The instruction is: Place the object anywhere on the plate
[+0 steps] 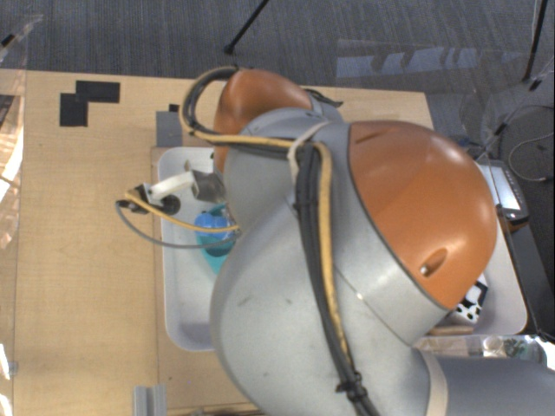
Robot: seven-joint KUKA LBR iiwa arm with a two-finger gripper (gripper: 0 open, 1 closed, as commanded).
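Bulky grey arm (pixel 303 319) with smooth orange domes hides most of the white bin (pixel 178 315); beside it, a blue object (pixel 214 232); tool's state can't be told

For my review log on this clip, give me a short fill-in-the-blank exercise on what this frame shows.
1. The arm covers most of the two white ____.
2. The object beside the arm, over the left bin, is coloured ____.
3. A yellow ____ runs along the arm's grey body.
4. The bench surface is light ____.

Missing words: bins; blue; cable; brown
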